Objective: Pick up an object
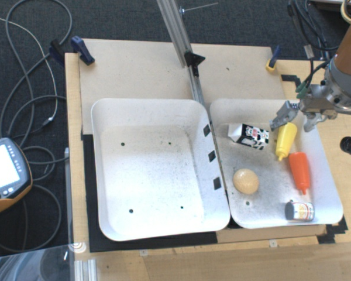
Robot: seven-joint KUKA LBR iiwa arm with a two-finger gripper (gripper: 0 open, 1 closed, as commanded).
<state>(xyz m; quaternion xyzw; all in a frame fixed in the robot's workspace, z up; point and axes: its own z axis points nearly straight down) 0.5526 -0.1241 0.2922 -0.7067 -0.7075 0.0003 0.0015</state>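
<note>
My gripper (297, 119) hangs over the far right part of the right bin (330, 183), its two fingers spread open with nothing between them. Just below it lies a yellow mustard bottle (285, 141). Beside that lies an orange bottle (300, 170). A small black-and-white milk carton (250, 136) lies to the left of the yellow bottle. A tan round bun (245, 181) sits near the bin's middle. A small can (299, 211) lies on its side near the front right corner.
The left bin (146, 168) stands beside the right one, with black clips (213, 157) along the shared wall. A slanted metal rail (174, 25) crosses the back of the bench. Cables and a teach pendant (3, 174) lie on the floor at left.
</note>
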